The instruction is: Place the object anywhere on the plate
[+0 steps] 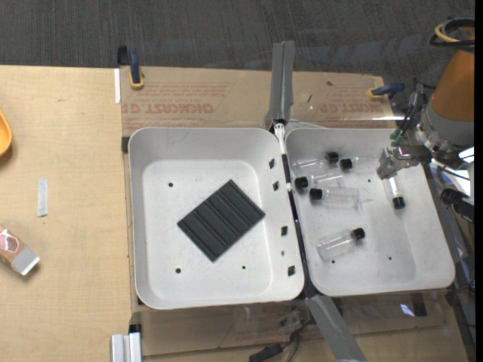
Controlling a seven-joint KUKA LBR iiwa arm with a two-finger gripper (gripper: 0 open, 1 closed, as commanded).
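While the gripper hangs at the right bin's far right side, a clear vial lies just below it.

Whether the gripper is holding anything cannot be told; that black-capped vial rests on the bin floor just beside its tip. Other vials lie scattered from the bin's far left corner toward its middle, well apart from the gripper. A dark ribbed plate sits flat in the middle of the left bin.
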